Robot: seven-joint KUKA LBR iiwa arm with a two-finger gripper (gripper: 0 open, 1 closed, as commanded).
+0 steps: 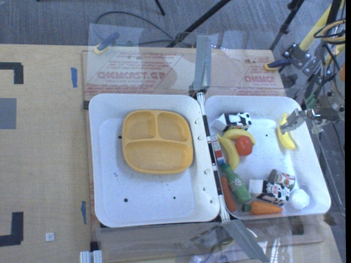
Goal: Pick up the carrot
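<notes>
So we're looking at the carrot (266, 207) lying flat along the right bin (321, 171)'s near wall, just beside the green bottle (235, 183). Tool (292, 121) is hanging by the far-right wall, can't tell its state. We're thinking: approach from above, straddling it crosswise.

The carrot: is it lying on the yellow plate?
No, the carrot lies in the right bin, near its front edge.
</notes>
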